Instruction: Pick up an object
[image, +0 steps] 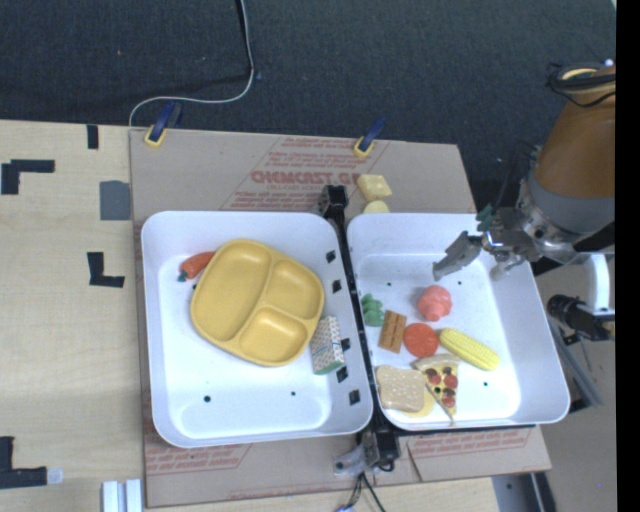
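Gripper (452, 262) hovers over the right bin (530, 340), its finger spread unclear, above bare floor near a pink toy (434, 301). Red printing on the cardboard (290, 175) is unreadable.

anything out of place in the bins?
Yes. Two pale yellow toy pieces lie on the cardboard beyond the right bin, outside it. In the left bin, the yellow plate sits partly on an orange toy.

Even bright overhead light, soft shadows, mild glare on white bins (160, 330); slightly soft focus.
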